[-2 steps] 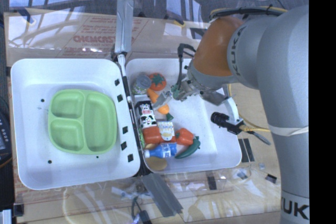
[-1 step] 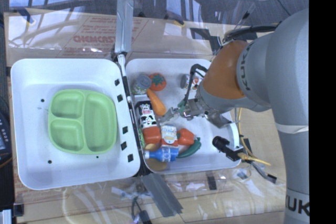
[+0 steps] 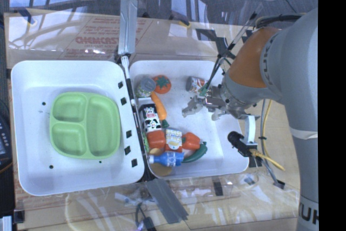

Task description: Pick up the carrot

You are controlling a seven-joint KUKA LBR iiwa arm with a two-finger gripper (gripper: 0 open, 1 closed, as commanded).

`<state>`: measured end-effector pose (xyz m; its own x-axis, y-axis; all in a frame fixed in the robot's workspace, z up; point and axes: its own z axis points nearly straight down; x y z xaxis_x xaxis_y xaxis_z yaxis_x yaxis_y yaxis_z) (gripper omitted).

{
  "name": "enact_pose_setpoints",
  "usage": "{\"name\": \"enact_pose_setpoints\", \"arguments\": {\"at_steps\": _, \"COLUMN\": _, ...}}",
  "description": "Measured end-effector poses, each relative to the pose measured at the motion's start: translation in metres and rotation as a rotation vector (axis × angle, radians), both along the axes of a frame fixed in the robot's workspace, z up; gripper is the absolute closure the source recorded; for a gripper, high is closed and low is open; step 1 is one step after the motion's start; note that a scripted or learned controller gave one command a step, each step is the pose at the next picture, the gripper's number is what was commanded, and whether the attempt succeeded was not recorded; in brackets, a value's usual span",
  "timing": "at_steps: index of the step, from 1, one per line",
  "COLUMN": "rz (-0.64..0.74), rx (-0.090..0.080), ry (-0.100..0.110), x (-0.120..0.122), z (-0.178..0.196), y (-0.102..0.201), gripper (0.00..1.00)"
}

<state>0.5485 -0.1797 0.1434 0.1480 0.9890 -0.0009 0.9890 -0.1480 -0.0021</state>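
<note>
The camera view looks down on a wooden counter bearing two shallow white plastic bins side by side. The big grey arm with an orange band reaches in from the right over the right bin. The left bin carries a light green plastic plate with three compartments, lying flat near its middle.

In the right bin, the toys crowd along the left wall and the near side. The long orange plastic carrot lies there, slanting from the far left toward the near right, just beside a round red-orange tomato toy at its far end and touching a small black-and-white carton at its near end. A grey round lump sits left of the tomato. Nearer the camera lie a red block, a small white packet with a yellow label, a red pepper with a green stem and a blue plastic bottle.

The metal gripper hangs over the bare middle of the right bin, right of the carrot and apart from it; its jaws stand apart, with nothing between them. A small can lies just beyond it on the far side.
</note>
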Motion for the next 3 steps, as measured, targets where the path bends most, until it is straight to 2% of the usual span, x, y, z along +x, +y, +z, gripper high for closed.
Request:
{"name": "enact_pose_setpoints", "arguments": {"at_steps": 1, "rz": 0.188, "rx": 0.001, "ry": -0.001, "x": 0.048, "z": -0.001, "y": 0.038, "gripper": 0.0}}
{"name": "enact_pose_setpoints", "arguments": {"at_steps": 2, "rz": -0.028, "rx": 0.001, "ry": -0.001, "x": 0.057, "z": 0.084, "y": 0.066, "gripper": 0.0}}
{"name": "enact_pose_setpoints", "arguments": {"at_steps": 3, "rz": 0.108, "rx": 0.002, "ry": 0.001, "x": 0.057, "z": -0.052, "y": 0.076, "gripper": 0.0}}
